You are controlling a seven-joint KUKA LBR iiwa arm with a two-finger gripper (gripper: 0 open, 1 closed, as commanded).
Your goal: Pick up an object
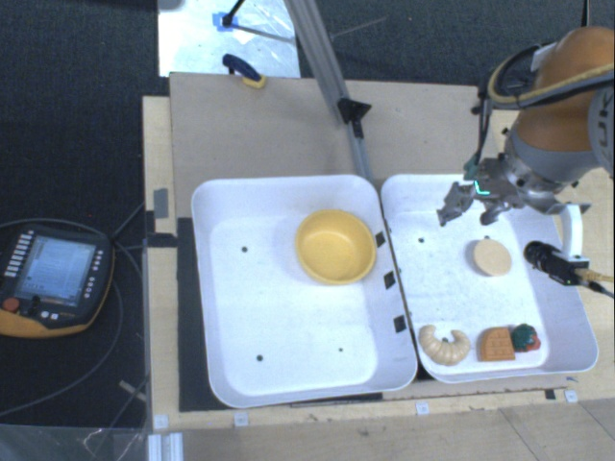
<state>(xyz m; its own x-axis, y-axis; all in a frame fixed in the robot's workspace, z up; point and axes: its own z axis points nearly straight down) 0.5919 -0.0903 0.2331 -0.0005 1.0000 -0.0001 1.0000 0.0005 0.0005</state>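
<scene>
My gripper [471,209] hangs over the far part of the right bin [423,257], its two dark fingers spread apart with nothing between them. A round tan disc [491,257] lies just below and to the right of it. Along that bin's near edge lie a croissant-shaped piece [445,345], an orange-brown block [496,345] and a small green and red item [525,336]. A yellow bowl [334,246] sits in the left bin [250,296], near its upper right corner.
A slanted metal pole [332,75] with a black clamp reaches down toward the gap between the bins. A black and white fitting [557,257] sits at the right bin's right rim. A teach pendant [53,277] lies on the floor at left.
</scene>
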